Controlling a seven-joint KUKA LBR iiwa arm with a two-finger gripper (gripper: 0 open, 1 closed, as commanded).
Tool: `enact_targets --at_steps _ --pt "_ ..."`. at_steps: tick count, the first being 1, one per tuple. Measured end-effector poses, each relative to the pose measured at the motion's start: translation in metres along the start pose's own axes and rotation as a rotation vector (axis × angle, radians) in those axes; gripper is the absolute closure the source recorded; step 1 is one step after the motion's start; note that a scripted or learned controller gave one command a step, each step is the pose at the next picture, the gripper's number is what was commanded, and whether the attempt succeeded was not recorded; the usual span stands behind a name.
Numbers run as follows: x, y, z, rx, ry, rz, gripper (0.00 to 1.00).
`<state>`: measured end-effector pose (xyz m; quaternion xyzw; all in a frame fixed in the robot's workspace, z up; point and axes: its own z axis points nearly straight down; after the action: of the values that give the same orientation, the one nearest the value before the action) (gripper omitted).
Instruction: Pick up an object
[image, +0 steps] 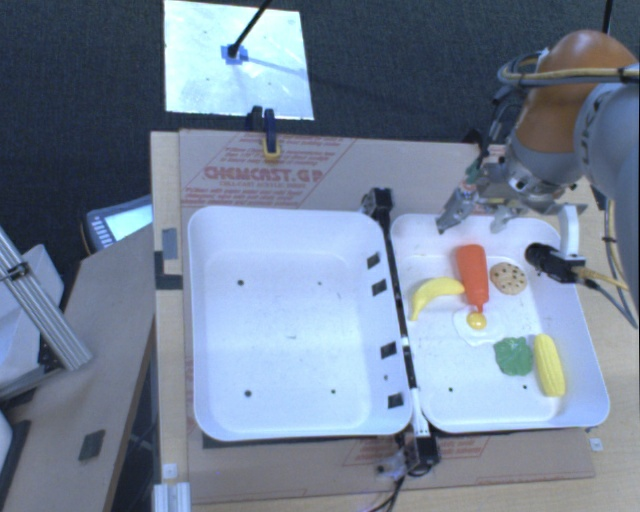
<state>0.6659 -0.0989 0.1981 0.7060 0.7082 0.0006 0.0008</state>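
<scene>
The right bin (452, 392) holds several toy foods. An orange carrot (473, 273) lies upright in the middle, with a yellow banana (434, 294) to its left and a round cookie (508, 277) to its right. A fried egg (476, 324) sits just below the carrot's tip. A green leafy piece (514, 356) and a yellow corn cob (549, 364) lie at the front right. My gripper (473, 218) hovers over the bin's back edge, just above the carrot's top, open with nothing between its fingers.
The left bin (290, 215) stands beside the right one, with a black divider strip (390, 300) between them. A cardboard sheet (300, 165) lies under both bins. A silver panel (235, 60) lies beyond the bench at the back.
</scene>
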Motion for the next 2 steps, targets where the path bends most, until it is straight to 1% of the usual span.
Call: enact_targets --at_steps 1,2 --pt "-0.086 -0.094 0.007 0.006 -0.001 0.012 0.0" --pt "-0.066 -0.13 -0.034 0.0 0.001 0.002 0.0"
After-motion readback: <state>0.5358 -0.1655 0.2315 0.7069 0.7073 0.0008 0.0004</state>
